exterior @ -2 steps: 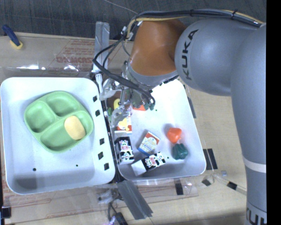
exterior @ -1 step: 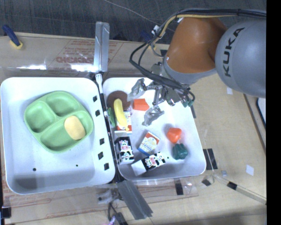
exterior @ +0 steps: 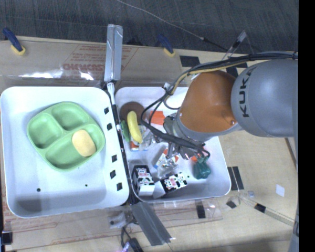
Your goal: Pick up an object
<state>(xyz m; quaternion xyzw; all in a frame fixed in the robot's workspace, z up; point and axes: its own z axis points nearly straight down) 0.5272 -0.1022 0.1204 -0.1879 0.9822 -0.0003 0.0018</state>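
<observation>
Claw (exterior: 170, 159) down in right bin (exterior: 218, 185), just right of banana (exterior: 133, 126), among clutter; can't tell its state. Looks like reach-to-grasp step. Next: close on one item, maybe the teal toy (exterior: 202, 168) right of banana, lift straight.

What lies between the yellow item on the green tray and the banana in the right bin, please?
In the camera view, between the yellow item and the banana lie the green tray's rim, bare white bin floor and the bins' adjoining walls.
</observation>
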